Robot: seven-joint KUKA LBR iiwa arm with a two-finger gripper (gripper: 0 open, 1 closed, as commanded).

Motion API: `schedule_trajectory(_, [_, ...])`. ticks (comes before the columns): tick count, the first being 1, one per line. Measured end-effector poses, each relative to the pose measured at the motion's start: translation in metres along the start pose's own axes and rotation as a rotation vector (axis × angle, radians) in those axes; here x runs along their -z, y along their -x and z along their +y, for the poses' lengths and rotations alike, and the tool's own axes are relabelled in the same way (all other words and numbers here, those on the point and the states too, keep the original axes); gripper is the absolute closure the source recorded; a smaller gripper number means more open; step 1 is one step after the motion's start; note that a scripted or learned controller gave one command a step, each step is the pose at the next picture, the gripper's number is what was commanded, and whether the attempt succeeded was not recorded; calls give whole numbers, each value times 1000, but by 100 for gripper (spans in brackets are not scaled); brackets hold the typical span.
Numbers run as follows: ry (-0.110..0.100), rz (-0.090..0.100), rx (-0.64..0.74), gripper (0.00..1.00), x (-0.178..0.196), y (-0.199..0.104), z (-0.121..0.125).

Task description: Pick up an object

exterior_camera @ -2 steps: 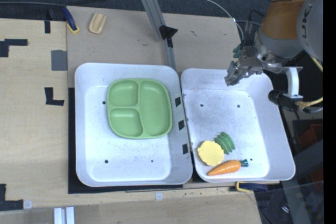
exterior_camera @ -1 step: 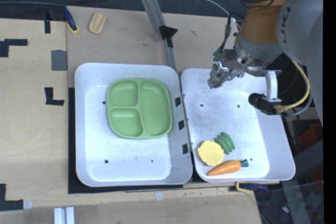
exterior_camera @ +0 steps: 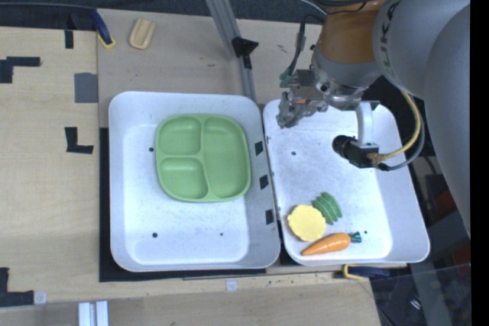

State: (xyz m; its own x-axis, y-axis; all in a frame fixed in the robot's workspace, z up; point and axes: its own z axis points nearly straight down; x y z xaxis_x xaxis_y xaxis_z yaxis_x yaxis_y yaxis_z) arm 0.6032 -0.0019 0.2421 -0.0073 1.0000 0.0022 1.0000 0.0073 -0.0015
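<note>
Hand (exterior_camera: 293,112) hangs over the far-left corner of the right bin (exterior_camera: 397,187), nothing visibly in it. Whether it's open or closed can't be told, since wrist and shadow blur it.

Risks, big to small:
- Right bin: the hand is close to the wall shared with the left bin (exterior_camera: 126,187). A straight drop here likely hits bare floor or clips the rim, so an empty grab.
- Plate (exterior_camera: 203,157) in the left bin: wide, flat and shallow. Probably too broad to pinch except at an edge, and it'd likely slip or tip.
- Yellow piece (exterior_camera: 307,222), carrot (exterior_camera: 327,243) and green piece (exterior_camera: 328,207) cluster at the near end of the right bin, well apart from the hand. Yellow touches green, and the carrot lies just beside yellow. Closing on one probably shoves the others or grabs two.

Hard to read:
- What the yellow and green pieces actually are.
- The small teal bit at the carrot's end, which may be its top or a separate thing.
- The right bin's far-right corner, hidden under the arm.
</note>
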Motion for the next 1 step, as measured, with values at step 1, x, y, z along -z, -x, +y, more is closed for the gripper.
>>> schedule_trajectory(1, [0, -1, 0, 100, 3, -54, 0])
